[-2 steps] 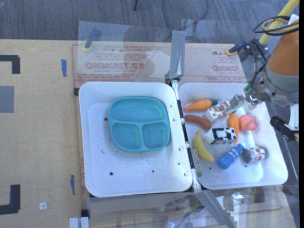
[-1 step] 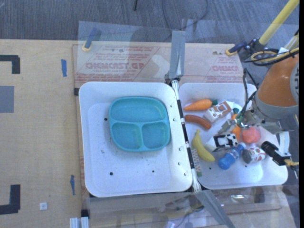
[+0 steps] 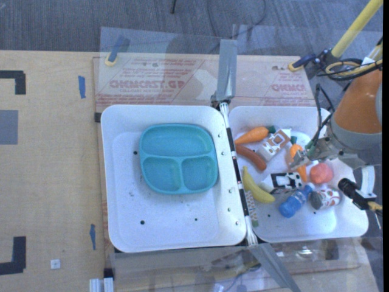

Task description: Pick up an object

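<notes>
on your left the teal plate [image 3: 179,157] lies in the left bin [image 3: 115,181]; the toys (carrot [image 3: 251,134], banana [image 3: 256,188]) crowd the right bin [image 3: 340,227]. the gripper [image 3: 311,154] hangs low there, its opening i cannot tell; i judge it is approaching, next descend on one toy

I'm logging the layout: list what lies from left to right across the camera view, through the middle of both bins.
Teal divided plate in the left bin → yellow banana → black-and-white cow toy → pink ball → the right bin's far rim.
</notes>
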